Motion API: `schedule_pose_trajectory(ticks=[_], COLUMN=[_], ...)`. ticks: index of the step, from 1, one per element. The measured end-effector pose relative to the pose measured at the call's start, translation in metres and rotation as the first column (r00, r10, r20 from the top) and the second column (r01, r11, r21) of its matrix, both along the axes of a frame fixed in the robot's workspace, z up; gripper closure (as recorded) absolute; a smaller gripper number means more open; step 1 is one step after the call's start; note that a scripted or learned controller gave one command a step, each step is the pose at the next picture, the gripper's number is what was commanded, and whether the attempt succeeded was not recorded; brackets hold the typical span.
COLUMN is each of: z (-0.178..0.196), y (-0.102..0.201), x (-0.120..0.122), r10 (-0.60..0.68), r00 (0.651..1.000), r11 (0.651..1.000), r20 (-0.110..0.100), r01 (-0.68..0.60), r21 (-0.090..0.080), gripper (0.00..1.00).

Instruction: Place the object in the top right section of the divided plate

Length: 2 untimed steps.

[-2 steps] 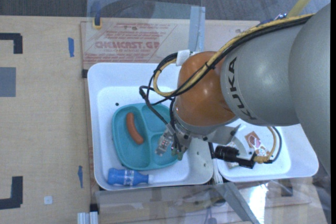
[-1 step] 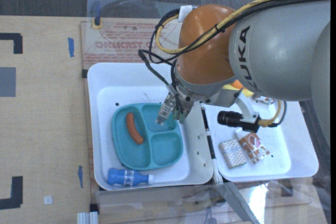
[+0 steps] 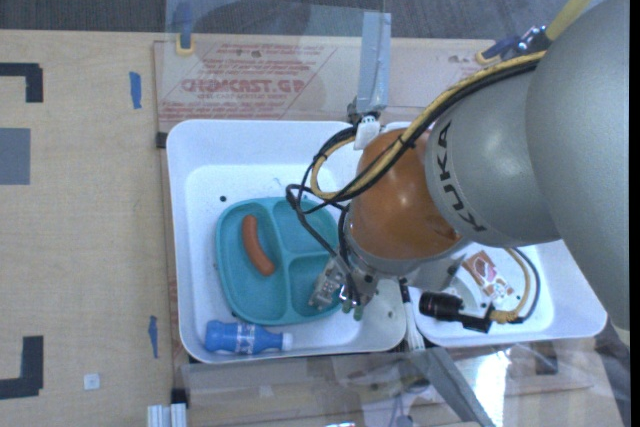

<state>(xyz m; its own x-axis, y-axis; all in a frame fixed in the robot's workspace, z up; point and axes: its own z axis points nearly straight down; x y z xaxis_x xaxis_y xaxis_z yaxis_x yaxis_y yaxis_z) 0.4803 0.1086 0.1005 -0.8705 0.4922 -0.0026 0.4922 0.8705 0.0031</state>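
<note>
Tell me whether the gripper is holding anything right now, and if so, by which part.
It cannot be told. The gripper sits low over the teal divided plate's right edge, its tip hidden under the arm. The hot dog lies free in the plate's left section.

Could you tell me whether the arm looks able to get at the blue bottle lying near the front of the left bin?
Probably yes: the blue bottle lies in the open beside the teal plate, nothing on it, and the gripper hangs close by.
</note>
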Motion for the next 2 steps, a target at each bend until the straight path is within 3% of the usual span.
schedule_pose_trajectory(ticks=[1, 2], z=[-0.008, -0.006], y=[0.027, 0.039], x=[0.031, 0.031], r10=[-0.420, -0.189], r00=[0.908, 0.982], r11=[0.908, 0.982], r20=[-0.001, 0.016], r01=[0.420, 0.189], r21=[0.000, -0.004], gripper=[1.00, 1.00])
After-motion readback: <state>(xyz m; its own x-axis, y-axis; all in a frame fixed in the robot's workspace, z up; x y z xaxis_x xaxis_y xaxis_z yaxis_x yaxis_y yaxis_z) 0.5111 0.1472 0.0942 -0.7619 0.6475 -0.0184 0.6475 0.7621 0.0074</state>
